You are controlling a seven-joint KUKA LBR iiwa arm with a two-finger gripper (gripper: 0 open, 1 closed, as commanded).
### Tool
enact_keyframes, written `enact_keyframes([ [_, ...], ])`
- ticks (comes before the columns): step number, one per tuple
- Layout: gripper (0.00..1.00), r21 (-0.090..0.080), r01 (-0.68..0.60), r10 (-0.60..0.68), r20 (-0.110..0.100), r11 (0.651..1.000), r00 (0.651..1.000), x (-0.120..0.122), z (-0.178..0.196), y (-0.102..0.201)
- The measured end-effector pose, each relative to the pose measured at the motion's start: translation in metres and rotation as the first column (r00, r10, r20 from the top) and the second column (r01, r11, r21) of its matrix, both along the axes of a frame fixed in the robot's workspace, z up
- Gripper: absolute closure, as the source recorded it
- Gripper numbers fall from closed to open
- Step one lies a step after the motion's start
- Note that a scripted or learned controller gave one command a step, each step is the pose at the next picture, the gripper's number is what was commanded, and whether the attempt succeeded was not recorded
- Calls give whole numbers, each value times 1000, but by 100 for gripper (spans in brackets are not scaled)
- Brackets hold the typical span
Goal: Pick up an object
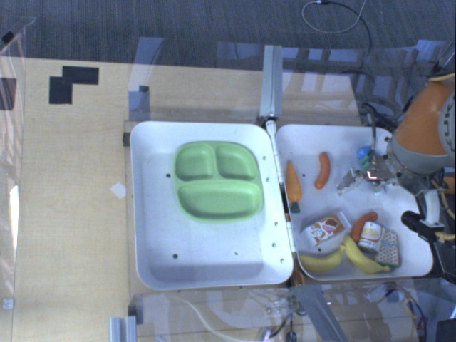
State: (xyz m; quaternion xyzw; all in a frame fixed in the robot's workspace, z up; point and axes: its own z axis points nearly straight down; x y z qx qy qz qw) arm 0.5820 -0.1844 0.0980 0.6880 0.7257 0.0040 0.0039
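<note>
From my remote station I watch the grey arm (427,130), its orange band bright at the right edge, reach in over the right bin (335,135). The claw (365,174) hangs low above the bin's bare upper floor, and from this slanted overhead angle I cannot tell how it is set or whether it has hold of anything; nothing visible sits in its grasp. Just to its left lies a small sausage (323,170), upright in the frame, apart from the claw. A carrot (293,184) rests along the bin's left wall. In the lower half, a clear packet with a printed label (325,231) sits beside a second sausage (363,224), a small round tin (370,236) and a patterned pouch (387,249), all crowded together. Two bananas (363,258) lie along the bottom wall, one to the left under the packet, one curving below the tin. In the left bin (153,262) sits a green divided plate (217,180), three compartments, near the bin's middle.
</note>
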Motion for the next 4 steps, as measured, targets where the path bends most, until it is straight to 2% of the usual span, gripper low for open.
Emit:
enact_keyframes([
  [1,0,0,25,-25,-7,1000,1000,-15,23,83],
  [2,0,-1,86,-86,0,996,996,42,-10,73],
  [3,100,0,78,-78,7,997,997,45,4,75],
  [4,100,-1,170,-170,-4,985,985,-6,129,73],
])
